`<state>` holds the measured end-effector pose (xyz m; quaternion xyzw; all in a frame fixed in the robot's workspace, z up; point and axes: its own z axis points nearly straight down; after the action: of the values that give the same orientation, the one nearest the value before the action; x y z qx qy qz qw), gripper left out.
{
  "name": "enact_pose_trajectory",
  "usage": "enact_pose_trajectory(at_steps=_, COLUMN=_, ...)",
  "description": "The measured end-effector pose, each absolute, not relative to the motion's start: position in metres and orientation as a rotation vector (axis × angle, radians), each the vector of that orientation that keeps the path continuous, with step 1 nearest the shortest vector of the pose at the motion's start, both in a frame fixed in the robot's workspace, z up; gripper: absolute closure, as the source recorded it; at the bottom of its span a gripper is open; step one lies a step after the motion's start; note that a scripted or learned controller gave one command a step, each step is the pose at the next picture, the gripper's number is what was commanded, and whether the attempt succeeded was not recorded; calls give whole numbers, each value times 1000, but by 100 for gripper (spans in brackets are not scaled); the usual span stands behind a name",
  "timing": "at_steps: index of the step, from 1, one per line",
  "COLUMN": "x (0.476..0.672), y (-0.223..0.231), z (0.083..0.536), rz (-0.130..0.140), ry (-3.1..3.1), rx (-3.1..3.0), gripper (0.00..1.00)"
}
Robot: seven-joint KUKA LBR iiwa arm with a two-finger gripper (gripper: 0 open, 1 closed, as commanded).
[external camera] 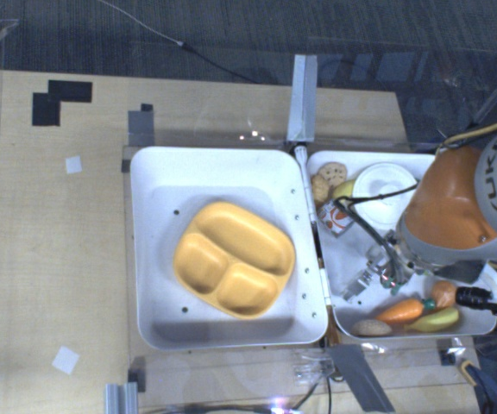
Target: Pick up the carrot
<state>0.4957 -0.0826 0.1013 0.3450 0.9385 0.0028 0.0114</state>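
So the grey arm with the orange band (456,201) is hanging over the right-hand shallow white bin (352,317), and its two-finger gripper (371,279) sits low near the bin's middle, the fingers small and blurry, so I can't tell if they're spread or closed. The small orange carrot (401,310) lies just below and a bit right of the gripper, close to the bin's near wall, touching a yellow-green banana-shaped piece (435,320). Pretty cramped there. Left of the gripper, past the rim, the other white bin (158,188) holds a yellow three-section plastic tray (233,257).
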Motion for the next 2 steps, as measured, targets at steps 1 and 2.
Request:
enact_pose_trajectory(at_steps=1, x=496, y=-83, z=101, rz=9, ry=2927, rx=1076, gripper=0)
enact_pose_trajectory(at_steps=2, x=496, y=-83, z=101, rz=9, ry=2927, rx=1076, gripper=0)
